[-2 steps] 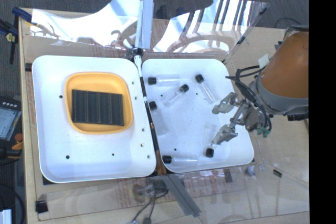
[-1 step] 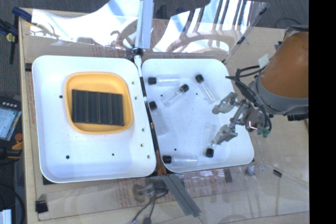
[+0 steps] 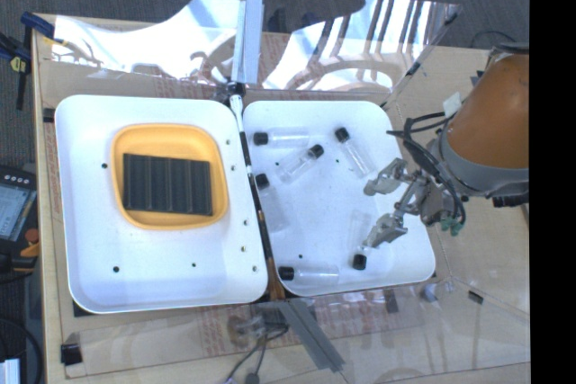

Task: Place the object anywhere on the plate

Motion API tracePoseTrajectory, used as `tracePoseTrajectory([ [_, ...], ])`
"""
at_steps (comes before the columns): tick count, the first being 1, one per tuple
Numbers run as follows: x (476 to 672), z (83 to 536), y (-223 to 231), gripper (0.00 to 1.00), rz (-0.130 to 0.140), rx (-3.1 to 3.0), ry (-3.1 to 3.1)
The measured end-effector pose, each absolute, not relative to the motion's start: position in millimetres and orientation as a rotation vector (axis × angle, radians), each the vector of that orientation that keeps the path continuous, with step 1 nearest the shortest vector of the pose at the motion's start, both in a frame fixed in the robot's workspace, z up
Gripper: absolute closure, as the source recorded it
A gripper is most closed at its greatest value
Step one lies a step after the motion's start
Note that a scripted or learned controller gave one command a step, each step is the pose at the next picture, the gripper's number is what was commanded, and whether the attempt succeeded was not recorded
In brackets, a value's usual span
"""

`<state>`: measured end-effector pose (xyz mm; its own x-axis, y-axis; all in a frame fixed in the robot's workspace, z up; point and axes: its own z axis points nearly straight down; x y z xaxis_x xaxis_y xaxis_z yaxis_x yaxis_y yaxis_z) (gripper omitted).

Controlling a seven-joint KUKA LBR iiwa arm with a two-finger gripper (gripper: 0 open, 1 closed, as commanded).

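Several clear vials with black caps lie in the right bin. One vial is near the bin's middle, another lies beside it toward the back, and a third lies at the front right. The yellow plate rests in the left bin and carries a dark ridged insert. My gripper hovers over the right side of the right bin, open, its two fingers spread front to back. The upper finger and the lower finger have no vial clearly between them. The front-right vial lies just under the lower finger.
More capped vials lie along the right bin's left wall and at its front edge. A raised divider separates the two bins. Clear plastic panels stand behind the bins. Cables hang from the wrist.
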<state>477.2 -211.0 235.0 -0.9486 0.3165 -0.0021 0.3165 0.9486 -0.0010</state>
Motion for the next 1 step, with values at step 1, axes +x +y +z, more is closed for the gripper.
tracePoseTrajectory([
  [1, 477.2, 235.0, -211.0, 0.0, -0.002, 0.503, 3.099],
])
